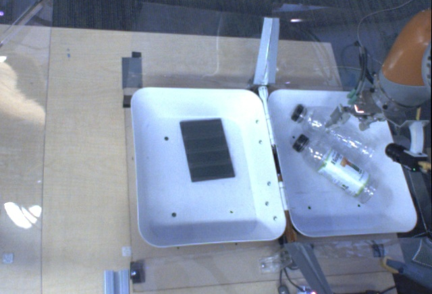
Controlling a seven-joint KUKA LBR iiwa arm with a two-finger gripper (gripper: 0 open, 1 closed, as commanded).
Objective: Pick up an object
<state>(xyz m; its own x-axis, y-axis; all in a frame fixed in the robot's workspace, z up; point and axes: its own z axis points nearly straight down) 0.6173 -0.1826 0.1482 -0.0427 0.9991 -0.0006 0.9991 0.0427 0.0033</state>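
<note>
arm [408, 60] — cut off at right edge | end effector [361, 107] — fingers too small to tell

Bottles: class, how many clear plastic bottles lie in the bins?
2, both in the right bin: one bottle near its far-left corner, the labelled bottle across its middle.

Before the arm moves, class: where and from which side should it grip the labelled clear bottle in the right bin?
Probably the labelled clear bottle is best gripped across its mid-body, from above. It lies flat and slanted in the right bin, so fingers should close across its width, clear of the second bottle beside it.
</note>
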